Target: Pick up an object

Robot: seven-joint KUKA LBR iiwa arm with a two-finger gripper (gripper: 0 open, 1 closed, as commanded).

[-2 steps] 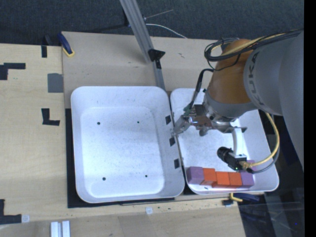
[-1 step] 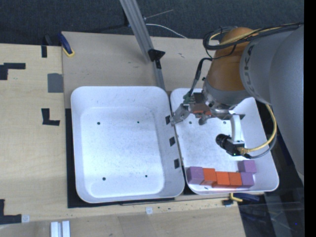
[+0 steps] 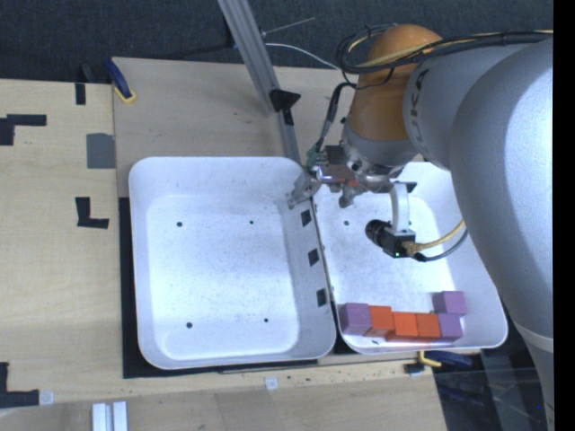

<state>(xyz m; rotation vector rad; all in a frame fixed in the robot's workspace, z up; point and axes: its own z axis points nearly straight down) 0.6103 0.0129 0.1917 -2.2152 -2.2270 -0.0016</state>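
A: Where did the arm sit?

B: The gripper [image 3: 346,187] hung over the upper part of the right bin [image 3: 490,330], centre frame; whether it was open or closed couldn't be told.

A: And the blocks?

B: 2 purple blocks [image 3: 357,316] and 2 orange blocks [image 3: 406,324] sat bunched at the lower rim, well apart from it. Best to approach from above, keeping off the wall.

The arm [image 3: 485,142] reaches in from the right over the right bin [image 3: 490,330]; its gripper [image 3: 346,182] hangs at that bin's far left. Purple [image 3: 356,316] and orange blocks [image 3: 406,323] line its near wall. The left bin [image 3: 144,187] sits beside it.
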